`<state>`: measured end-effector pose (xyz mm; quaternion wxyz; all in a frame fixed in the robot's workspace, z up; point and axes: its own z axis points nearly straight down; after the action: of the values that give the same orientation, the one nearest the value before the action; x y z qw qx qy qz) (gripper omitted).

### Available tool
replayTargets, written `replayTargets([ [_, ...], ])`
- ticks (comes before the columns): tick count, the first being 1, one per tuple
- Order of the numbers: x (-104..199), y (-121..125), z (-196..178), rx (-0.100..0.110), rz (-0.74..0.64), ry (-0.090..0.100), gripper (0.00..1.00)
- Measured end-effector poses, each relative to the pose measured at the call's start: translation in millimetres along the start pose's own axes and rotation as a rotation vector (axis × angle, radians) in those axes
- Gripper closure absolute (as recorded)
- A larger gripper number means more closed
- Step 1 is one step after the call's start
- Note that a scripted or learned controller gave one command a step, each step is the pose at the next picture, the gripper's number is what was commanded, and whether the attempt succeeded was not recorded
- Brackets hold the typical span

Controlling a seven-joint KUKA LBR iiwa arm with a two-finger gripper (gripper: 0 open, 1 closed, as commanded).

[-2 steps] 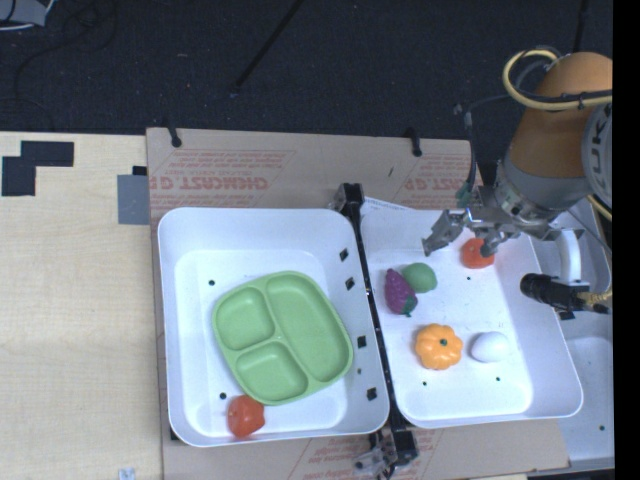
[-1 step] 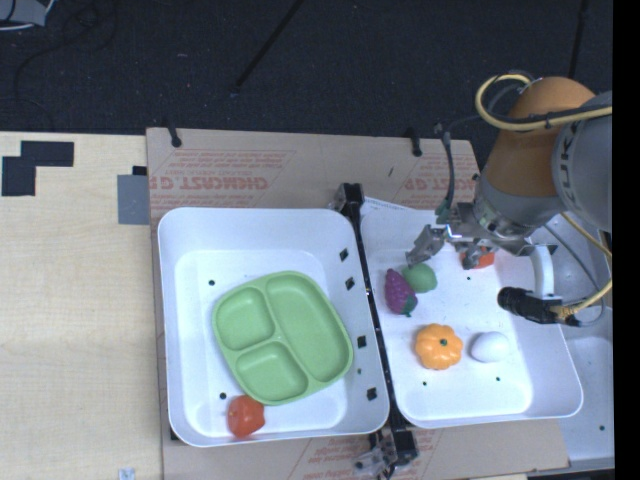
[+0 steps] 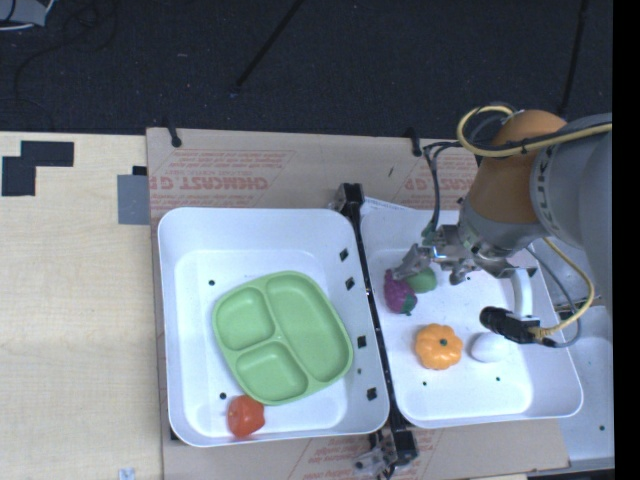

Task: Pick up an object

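Reaching into the right-hand bin (image 3: 560, 388) from the right, with the pincer (image 3: 415, 268) hovering low over a purple-and-green toy vegetable (image 3: 402, 290). Pincer state unclear from this angle: fingertips lost against the toy, so cannot tell whether spread or closed. Probably a small plastic eggplant or similar, lying just under and touching-close to the pincer tip, near the bin's left wall. Likely light, stiff, smooth and rounded, so prone to squirting out sideways under a squeeze. Best taken across the narrow waist of the purple body, not the green cap. Below and right of the pincer, an orange pumpkin (image 3: 439, 347) and a white egg-like piece (image 3: 489, 348), both apart from the target.
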<state>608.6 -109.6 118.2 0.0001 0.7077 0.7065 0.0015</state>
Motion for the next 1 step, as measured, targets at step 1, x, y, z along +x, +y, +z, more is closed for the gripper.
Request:
replayTargets([
  [1,1.6,0.7,30.9,0.004,-0.003,-0.002,0.00],
])
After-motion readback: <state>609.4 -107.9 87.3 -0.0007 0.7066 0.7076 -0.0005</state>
